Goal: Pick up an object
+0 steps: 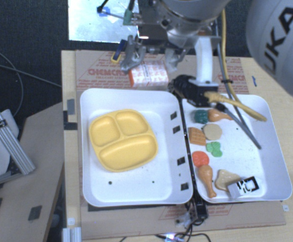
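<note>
My gripper (151,59) hangs over the back rim of the left bin (136,195), high above the bench. Its two grey fingers (131,54) stand either side of a small orange and white box (148,75), touching its ends, so the box sits between them. The box hovers just behind the bin's rim, over the cardboard sheet. A yellow divided plate (123,139) lies in the left bin, below and in front of the box.
The right bin (275,155) holds several toy foods: a banana (239,107), two drumsticks (206,175), a waffle (197,135), a red tomato (201,158) and a tagged grey block (242,186). A black part (194,91) overhangs its back left corner.
</note>
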You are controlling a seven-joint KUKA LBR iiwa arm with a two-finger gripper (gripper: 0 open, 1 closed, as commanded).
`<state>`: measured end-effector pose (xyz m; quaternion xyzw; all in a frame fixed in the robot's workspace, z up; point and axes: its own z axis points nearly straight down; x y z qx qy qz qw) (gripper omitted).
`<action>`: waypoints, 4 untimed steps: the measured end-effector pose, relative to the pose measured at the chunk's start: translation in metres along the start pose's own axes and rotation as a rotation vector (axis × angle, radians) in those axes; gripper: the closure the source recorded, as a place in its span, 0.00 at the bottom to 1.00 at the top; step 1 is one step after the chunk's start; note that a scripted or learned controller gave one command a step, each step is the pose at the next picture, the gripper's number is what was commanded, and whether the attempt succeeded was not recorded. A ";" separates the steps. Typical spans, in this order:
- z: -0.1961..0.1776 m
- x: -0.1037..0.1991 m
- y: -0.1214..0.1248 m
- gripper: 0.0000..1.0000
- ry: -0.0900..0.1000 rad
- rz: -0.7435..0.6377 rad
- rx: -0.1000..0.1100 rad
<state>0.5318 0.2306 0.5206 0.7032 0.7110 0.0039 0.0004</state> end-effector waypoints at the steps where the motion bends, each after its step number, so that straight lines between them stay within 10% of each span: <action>1: 0.267 -0.005 0.028 1.00 -0.010 0.012 0.018; 2: 0.305 0.003 -0.048 1.00 -0.006 0.006 0.014; 4: 0.416 0.001 0.141 1.00 0.000 0.006 -0.014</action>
